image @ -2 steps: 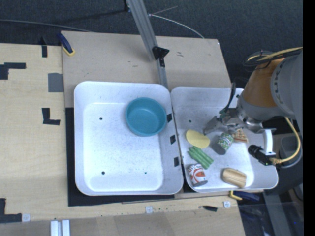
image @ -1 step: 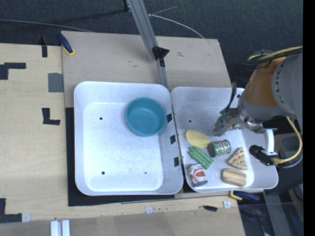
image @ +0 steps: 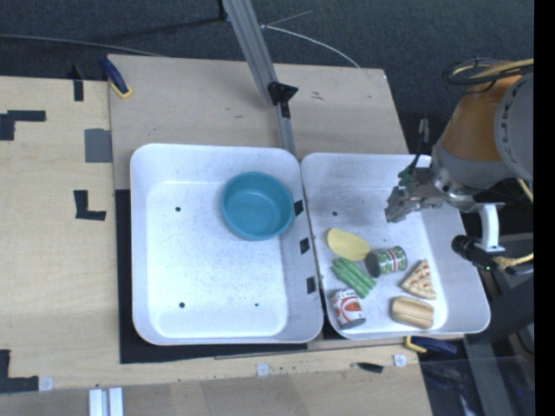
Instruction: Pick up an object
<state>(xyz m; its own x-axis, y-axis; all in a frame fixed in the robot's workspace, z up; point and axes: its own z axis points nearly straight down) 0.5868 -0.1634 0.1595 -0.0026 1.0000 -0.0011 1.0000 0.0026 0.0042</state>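
- Above the far part of the right bin (image: 451, 232), my gripper (image: 406, 199) hangs over bare floor, nothing between my fingers; whether they stand open or closed I cannot tell at this slant.
- The things I could pick all lie nearer the bin's front edge than I do: a yellow piece (image: 348, 243), a green bean pod (image: 353, 276), a small green can (image: 387, 261), a red can (image: 347, 308), a pizza slice (image: 418, 278) and a bread roll (image: 412, 312). The blue bowl (image: 257, 205) sits alone in the left bin (image: 165, 250), just across the shared wall from the right bin.
- Crowding is my first worry. The yellow piece, the pod and the green can touch or nearly touch, so a finger coming down for one may land on its neighbour and shove both aside.
- Both cans lie on their sides, as far as I can judge. Closing across the round body could make one roll or squirt out.
- The pod and the pizza slice look low and flat. If I stop too high I close on air; too low and I press into the bin floor.
- The roll and the red can lie close to the right bin's front wall, and a finger may strike the rim there.
- Dropping straight down from here would find nothing at all.
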